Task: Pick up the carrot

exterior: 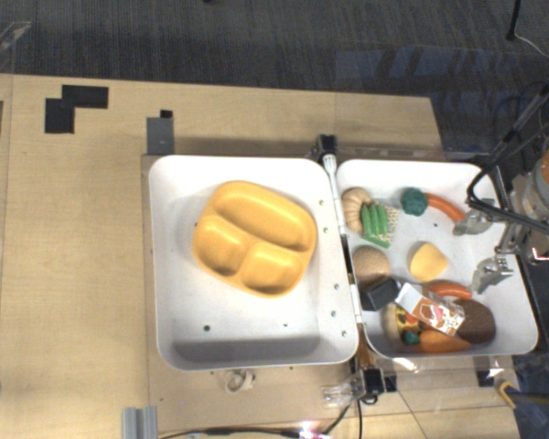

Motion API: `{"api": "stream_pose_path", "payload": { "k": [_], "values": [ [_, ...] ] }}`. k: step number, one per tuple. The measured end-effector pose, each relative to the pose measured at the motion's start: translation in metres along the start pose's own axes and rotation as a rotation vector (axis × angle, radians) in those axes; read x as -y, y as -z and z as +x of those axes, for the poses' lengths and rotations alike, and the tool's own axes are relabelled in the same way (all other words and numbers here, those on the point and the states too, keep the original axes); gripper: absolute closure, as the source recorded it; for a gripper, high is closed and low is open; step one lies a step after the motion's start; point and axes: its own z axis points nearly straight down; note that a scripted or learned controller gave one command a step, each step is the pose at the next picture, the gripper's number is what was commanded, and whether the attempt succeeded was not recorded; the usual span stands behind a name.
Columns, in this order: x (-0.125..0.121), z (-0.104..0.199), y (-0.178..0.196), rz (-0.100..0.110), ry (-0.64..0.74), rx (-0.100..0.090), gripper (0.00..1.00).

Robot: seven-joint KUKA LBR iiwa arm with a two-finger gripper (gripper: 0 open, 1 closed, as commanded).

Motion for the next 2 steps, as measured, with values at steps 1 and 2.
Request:
{"api": "stream_pose_path", "payload": {
  "k": [1,2],
  "values": [
    [-0.023,0.004,-0.134,0.004,0.226,0.013,0.0],
    [-0.025,0.0,-0.122,0.006,0.234,0.023,1.0]
  ]
}}
